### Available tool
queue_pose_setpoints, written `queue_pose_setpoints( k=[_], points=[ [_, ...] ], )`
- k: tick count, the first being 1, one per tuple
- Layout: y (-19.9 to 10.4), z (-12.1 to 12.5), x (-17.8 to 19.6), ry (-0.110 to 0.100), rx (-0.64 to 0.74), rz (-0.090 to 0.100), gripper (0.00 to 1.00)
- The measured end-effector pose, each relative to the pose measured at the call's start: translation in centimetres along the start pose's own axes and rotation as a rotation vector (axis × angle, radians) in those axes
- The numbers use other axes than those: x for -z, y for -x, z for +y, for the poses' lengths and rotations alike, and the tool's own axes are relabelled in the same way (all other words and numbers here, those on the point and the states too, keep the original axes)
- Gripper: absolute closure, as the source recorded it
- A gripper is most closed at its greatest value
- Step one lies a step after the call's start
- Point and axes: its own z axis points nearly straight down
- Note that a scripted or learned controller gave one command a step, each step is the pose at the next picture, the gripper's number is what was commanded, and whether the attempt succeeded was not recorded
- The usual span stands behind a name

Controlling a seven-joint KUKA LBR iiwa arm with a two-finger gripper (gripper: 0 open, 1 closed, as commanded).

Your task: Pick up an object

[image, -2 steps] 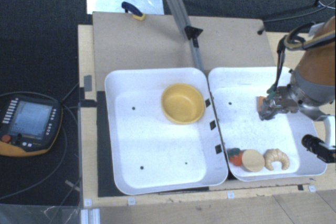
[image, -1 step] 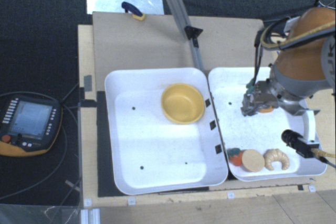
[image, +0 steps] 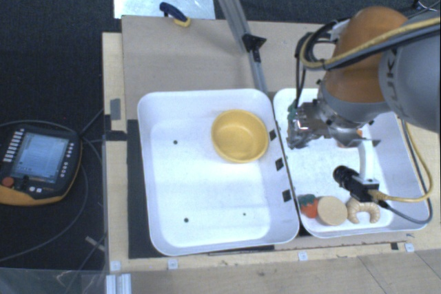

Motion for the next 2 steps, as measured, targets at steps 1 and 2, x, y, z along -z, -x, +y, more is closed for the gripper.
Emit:
queue_pose_setpoints(
  k=[1,2],
  points=[
    [-4.0,1.7,-0.9,0.0,-0.002,0.0,1.0],
    [-8.1,3.6,-0.2,0.001,-0.001,0.0,1.0]
  ],
)
